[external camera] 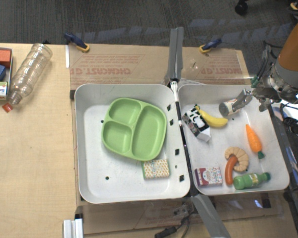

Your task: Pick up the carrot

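The carrot [254,139], orange with a small green stub at its near end, lies in the right bin [283,175] close to its right wall, pointing toward the far side. My gripper [255,100] hangs over the bin's far right corner, above and beyond the carrot and apart from it. Its fingers are spread open with nothing between them. The orange band of the arm [293,53] rises at the right edge.
In the right bin: a grey cylinder [227,107] by the gripper, a banana [213,119], a black-and-white carton [195,120], a pastry [239,155], a sausage [230,169], a green bottle [251,181], a red box [208,176]. The left bin holds a green divided plate [135,129] and a cracker pack [156,168].
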You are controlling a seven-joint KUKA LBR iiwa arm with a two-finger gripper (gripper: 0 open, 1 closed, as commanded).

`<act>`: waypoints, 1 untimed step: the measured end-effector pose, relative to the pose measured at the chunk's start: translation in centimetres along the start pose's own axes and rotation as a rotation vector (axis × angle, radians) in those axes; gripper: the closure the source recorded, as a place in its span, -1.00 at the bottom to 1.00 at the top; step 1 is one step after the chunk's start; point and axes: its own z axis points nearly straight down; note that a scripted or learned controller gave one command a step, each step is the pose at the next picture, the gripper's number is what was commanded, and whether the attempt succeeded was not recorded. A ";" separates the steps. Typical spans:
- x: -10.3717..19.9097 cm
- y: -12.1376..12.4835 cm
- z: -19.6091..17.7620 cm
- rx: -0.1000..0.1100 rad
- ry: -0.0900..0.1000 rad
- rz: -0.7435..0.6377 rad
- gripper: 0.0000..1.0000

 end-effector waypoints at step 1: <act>7.7 0.6 7.5 -0.001 0.000 -0.094 -1.00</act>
